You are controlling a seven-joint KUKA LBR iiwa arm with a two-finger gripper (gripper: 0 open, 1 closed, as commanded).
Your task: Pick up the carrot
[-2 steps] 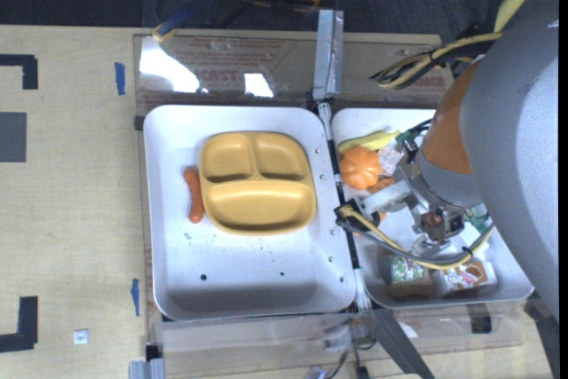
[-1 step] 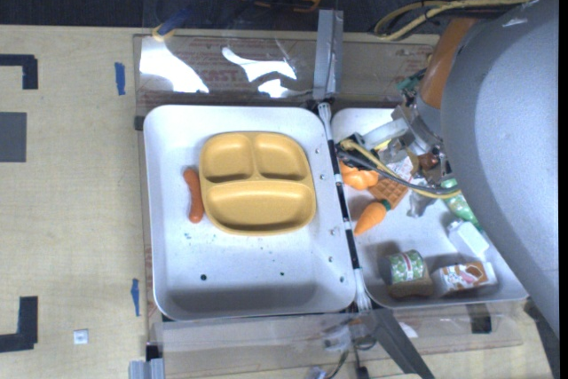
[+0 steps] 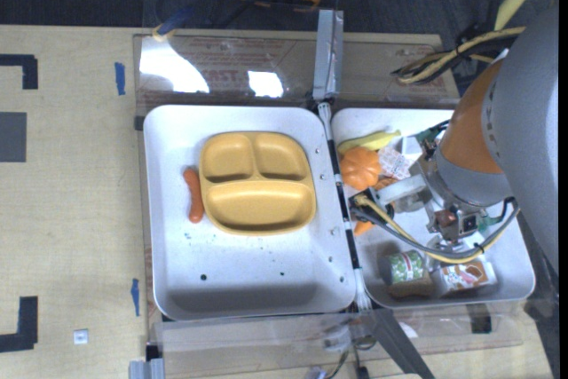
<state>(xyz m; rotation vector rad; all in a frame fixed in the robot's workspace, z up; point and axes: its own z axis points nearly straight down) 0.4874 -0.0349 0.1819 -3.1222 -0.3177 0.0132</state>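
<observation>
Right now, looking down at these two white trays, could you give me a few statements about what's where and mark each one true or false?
1. The carrot lies in the left bin. True.
2. The carrot rests inside the yellow divided plate. False: it lies on the bin floor beside the plate's left edge.
3. The arm hangs over the right bin. True.
4. The green can stands in the left bin. False: it is in the right bin, near its front edge.
5. The gripper holds the carrot. False: it is over the right bin, far from the carrot.
</observation>
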